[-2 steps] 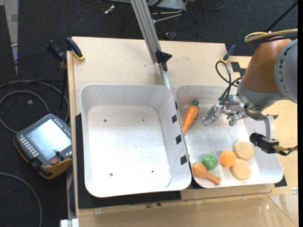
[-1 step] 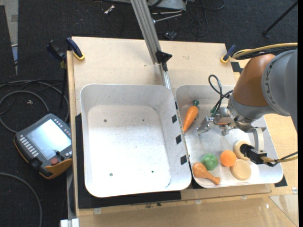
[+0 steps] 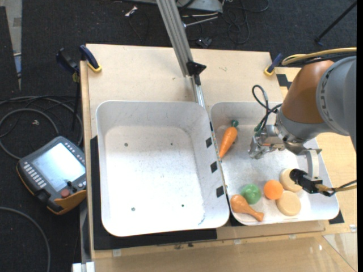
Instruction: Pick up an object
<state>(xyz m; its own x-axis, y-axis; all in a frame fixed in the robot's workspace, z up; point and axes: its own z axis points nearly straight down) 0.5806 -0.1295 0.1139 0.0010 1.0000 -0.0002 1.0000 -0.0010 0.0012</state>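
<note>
A: Where are the objects?
B: In the right bin (image 3: 224, 113): an orange carrot (image 3: 227, 140) with a green top by the left wall, and a green ball (image 3: 250, 194) among other pieces near the front.
A: And the tool (image 3: 259, 150)?
B: Above the bin's middle; whether it grips anything I cannot tell. The left bin (image 3: 103, 152) sits on a pale tabletop (image 3: 142, 72), dark floor around.

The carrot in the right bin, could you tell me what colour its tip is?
The carrot is orange with a green tip, seen in the camera view.

Carrot (image 3: 227, 140) lies left of the end effector (image 3: 260, 151) in the right bin (image 3: 241, 111)
</note>
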